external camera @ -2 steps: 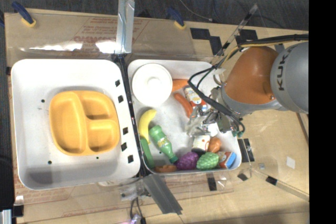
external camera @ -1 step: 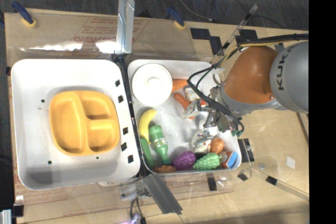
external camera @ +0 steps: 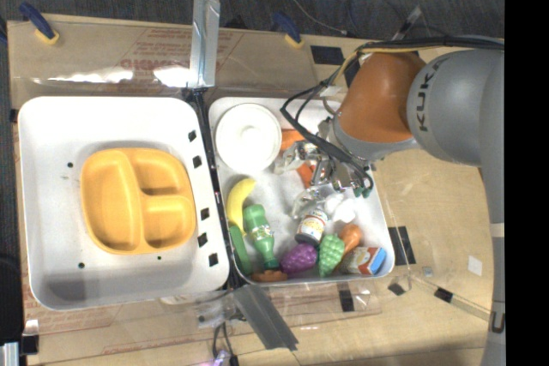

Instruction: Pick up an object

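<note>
Along the near edge of the right shallow white bin [external camera: 383, 223] we see most of the small toys in a heap: a purple plastic bunch of grapes [external camera: 298, 257], a green knobbly plastic fruit [external camera: 331, 253] touching it, an orange carrot-shaped toy [external camera: 351, 237] and a small red-and-white carton [external camera: 370, 261] in the near right corner. A green plastic bottle [external camera: 260, 236] and a yellow plastic banana [external camera: 238, 200] lie by the bin's left wall. Just beyond the heap stands a small clear jar with a yellow label [external camera: 312, 227]. Above it, near the middle of the bin, hangs the metal two-finger gripper [external camera: 329, 174], low among the toys. We judge this to be the reach-and-grasp step. No toy shows up plainly raised from the bin. Whether the gripper is spread or closed, and whether it has hold of anything, we cannot tell, since its tip is lost in the clutter. The jar sits just beside it and looks the likeliest target, though that is a guess. The next move calls for a firm closing on one toy and a straight lift clear of its neighbours, which crowd close enough to be dragged along. Farther back, a white round plastic bowl [external camera: 248, 133] fills the far left corner. The yellow divided plastic tray [external camera: 137, 200] lies alone in the left white bin [external camera: 43, 133].
</note>
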Motion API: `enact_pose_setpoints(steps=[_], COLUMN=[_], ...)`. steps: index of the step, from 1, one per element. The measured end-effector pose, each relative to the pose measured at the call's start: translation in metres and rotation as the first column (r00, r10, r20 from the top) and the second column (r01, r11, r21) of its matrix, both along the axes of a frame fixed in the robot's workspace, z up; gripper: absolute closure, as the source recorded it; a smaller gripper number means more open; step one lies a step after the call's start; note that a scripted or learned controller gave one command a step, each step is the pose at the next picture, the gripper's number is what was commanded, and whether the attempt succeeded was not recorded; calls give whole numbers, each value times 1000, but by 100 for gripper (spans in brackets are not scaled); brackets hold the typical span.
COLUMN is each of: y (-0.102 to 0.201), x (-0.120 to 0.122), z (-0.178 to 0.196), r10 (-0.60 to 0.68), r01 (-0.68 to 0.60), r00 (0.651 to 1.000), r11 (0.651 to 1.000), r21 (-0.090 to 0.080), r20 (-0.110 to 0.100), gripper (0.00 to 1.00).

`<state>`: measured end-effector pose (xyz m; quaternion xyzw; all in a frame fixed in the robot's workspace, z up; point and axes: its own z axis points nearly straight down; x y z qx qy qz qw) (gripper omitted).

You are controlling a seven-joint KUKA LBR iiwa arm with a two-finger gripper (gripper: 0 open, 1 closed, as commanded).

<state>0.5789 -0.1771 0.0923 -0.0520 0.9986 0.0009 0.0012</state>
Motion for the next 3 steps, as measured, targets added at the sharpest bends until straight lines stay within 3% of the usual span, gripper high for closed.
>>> enact_pose_setpoints(steps=[1,2,3], y=[19,-12,-31], x=[8,-65,-82], z=[1,0,5], r10=[103,298,398], r01=[-103,-298,-397], r00=[995,954,917], r11=[995,954,918], r21=[-3,-1,-14], r20=[3,-4,18], gripper=[0,0,0])
